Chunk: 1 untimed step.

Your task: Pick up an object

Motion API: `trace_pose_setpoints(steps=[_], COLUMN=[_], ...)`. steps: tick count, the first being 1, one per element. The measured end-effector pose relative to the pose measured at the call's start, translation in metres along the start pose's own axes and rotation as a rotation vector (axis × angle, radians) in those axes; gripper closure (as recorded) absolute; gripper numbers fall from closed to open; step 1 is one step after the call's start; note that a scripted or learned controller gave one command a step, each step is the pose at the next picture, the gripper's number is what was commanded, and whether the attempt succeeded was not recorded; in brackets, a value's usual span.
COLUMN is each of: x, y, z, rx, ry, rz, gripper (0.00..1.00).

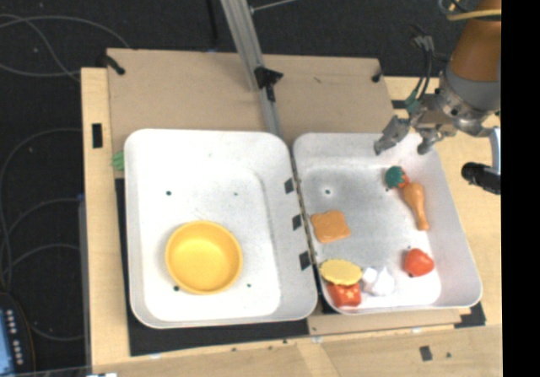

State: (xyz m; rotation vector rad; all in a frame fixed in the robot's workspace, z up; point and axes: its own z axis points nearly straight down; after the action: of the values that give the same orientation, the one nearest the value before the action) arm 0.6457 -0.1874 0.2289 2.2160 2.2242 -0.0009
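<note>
Dark floor surrounds a tan bench (pixel 194 88) bearing two white bins. Left bin (pixel 211 164) holds a yellow bowl (pixel 203 256) at lower left. Right bin (pixel 363 173) holds a toy carrot (pixel 413 201) with green top, an orange toast square (pixel 330 226), a red tomato (pixel 418 262), and a yellow-and-red piece (pixel 342 278) beside something white (pixel 381 282). At the right bin's upper edge the gripper (pixel 412 137) hovers, fingers spread, gripping nothing.
</note>
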Motion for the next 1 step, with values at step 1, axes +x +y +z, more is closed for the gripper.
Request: trace_pose_setpoints(steps=[1], x=[-0.0005], y=[-0.0001], z=[-0.0001], rx=[0.001], ry=[-0.001], rz=[0.0], gripper=[0.0])
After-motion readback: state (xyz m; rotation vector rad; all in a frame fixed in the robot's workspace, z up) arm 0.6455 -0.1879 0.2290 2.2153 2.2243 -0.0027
